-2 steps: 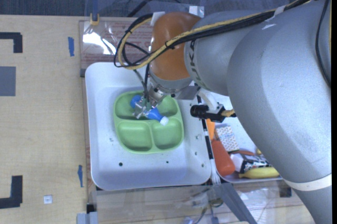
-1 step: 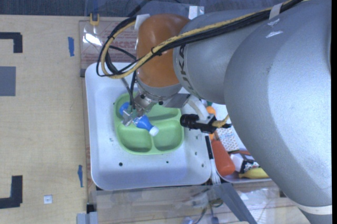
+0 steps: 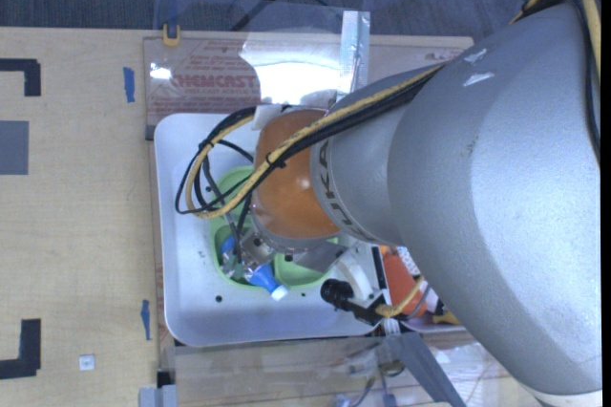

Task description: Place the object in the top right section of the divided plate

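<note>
Most of the frame is me: my grey arm [image 3: 477, 176] sweeps in from the right and blots out the right-hand side of the bench, with the orange band [image 3: 291, 176] sitting squarely over the middle of the white bin [image 3: 181, 204]. Below that band my gripper [image 3: 250, 252] is down low over the green divided plate [image 3: 229, 185], and that's about as much as I can say for it. My own wrist covers the fingers from above, so whether they're open or closed I cannot tell.

Green plate peeks out in slivers only, a curve to the left of the band and another patch at the lower edge, so its sections are impossible to sort out from here. A small blue object [image 3: 263, 278] shows just beneath the gripper, lying at the plate's near rim, with a pale end pointing right. Which compartment it's in, or whether I'm touching it, is hidden.

Black cables [image 3: 200, 176] loop out over the bin's left half. To the right, something orange and white [image 3: 410, 286] pokes out from under my arm, mostly cut off and too obscured to name.
</note>
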`<state>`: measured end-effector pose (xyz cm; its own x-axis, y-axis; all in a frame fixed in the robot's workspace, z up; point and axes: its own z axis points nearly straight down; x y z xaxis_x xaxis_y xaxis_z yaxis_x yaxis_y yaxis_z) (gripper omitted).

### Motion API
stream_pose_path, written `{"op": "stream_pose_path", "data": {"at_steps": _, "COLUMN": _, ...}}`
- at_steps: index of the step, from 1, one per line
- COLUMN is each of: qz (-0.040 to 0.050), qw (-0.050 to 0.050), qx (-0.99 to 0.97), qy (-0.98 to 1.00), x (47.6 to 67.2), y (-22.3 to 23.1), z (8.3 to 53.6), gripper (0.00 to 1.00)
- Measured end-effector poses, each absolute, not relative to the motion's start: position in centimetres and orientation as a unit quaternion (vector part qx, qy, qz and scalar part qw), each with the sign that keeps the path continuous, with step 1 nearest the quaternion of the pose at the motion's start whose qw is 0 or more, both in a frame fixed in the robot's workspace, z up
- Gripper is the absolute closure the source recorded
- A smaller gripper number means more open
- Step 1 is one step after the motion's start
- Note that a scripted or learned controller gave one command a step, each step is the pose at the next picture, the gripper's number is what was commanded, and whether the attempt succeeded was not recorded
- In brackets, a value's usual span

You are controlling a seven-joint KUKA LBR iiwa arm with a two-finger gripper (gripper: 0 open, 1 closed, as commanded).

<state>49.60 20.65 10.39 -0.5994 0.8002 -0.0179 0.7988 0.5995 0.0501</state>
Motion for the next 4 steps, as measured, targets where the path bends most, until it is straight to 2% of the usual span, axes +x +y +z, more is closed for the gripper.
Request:
{"op": "stream_pose_path", "data": {"at_steps": 1, "qz": 0.0206, "qw": 0.013, "qx": 0.522, "qy": 0.852, "x": 52.7, "y": 17.0, "z": 10.6, "gripper": 1.0}}
{"op": "stream_pose_path", "data": {"at_steps": 2, "qz": -0.0006, "qw": 0.0, "qx": 0.574, "qy": 0.819, "x": 47.9, "y": 20.1, "z": 15.1, "gripper": 1.0}}
{"op": "stream_pose_path", "data": {"at_steps": 3, "qz": -0.0005, "qw": 0.001, "qx": 0.573, "qy": 0.819, "x": 48.0, "y": 20.1, "z": 15.9, "gripper": 1.0}}
{"op": "stream_pose_path", "data": {"at_steps": 4, "qz": -0.0001, "qw": 0.0, "qx": 0.535, "qy": 0.845, "x": 52.9, "y": 13.5, "z": 18.8, "gripper": 1.0}}
